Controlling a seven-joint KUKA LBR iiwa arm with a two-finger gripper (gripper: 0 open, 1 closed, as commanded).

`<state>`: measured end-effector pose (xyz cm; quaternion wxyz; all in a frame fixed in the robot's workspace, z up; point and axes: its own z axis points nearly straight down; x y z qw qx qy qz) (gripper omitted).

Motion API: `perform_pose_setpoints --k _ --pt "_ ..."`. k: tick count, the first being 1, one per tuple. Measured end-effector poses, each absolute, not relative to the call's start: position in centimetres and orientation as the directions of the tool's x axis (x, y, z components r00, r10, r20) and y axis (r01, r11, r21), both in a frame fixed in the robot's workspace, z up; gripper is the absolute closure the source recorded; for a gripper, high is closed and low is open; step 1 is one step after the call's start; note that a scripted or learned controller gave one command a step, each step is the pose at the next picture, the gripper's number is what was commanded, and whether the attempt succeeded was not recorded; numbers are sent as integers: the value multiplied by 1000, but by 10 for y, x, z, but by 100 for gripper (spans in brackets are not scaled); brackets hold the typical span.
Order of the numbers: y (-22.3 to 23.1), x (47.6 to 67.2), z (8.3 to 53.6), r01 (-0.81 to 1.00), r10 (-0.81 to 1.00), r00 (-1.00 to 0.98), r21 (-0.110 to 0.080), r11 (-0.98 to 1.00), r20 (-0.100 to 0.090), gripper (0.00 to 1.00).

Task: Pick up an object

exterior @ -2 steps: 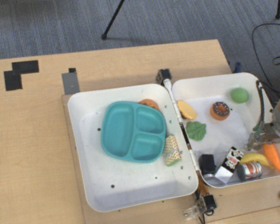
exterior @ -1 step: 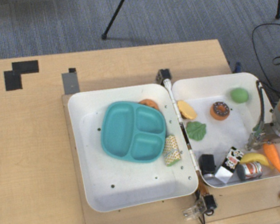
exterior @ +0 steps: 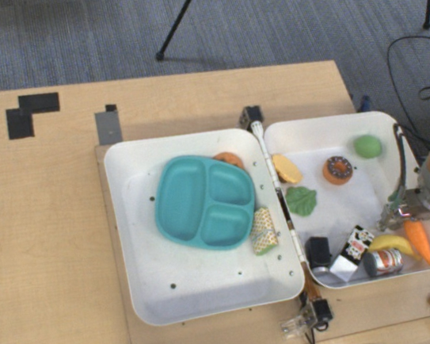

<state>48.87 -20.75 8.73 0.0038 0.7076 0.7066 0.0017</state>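
Camera view shows the gripper (exterior: 403,209) low over the carrot (exterior: 419,241) and banana (exterior: 391,242), probably to grasp; finger state unclear

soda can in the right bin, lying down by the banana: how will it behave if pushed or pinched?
The soda can lies on its side, so a push would probably roll it. The banana and carrot crowd it, likely blocking that roll. Its smooth, shiny wall may slip in a pinch.
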Motion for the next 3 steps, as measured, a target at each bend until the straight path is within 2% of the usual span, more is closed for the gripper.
perform_pose_setpoints --k 3 --pt "-207 489 87 1000 1000 2 8 -2 -3 0"
